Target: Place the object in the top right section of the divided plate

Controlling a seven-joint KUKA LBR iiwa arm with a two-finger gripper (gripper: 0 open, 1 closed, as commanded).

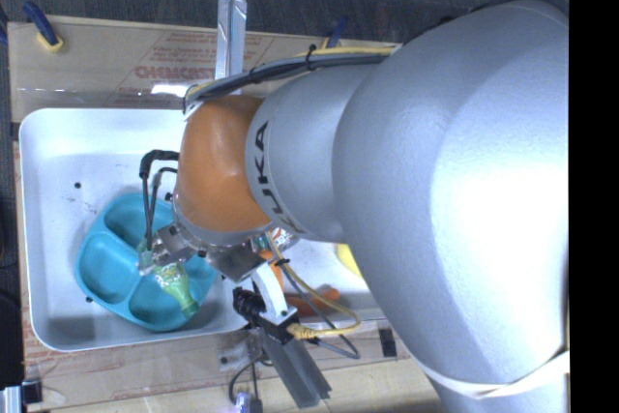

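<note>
Your claw (160,258) sits low over the blue divided plate (102,258), near the middle where the plate's ridges meet, and its tips are too blurred and crowded by the wrist for you to tell how far apart they stand. Just beside them, toward the near edge of the bin, you see a pale green, glassy object (179,290) lying in the plate's section closest to that edge; whether the claw touches it cannot be told. The plate rests in the left white bin (58,150), toward its near edge. Above the claw the orange band (218,164) and the broad grey arm (435,189) cover the bin's right side and much of the second bin.
</note>
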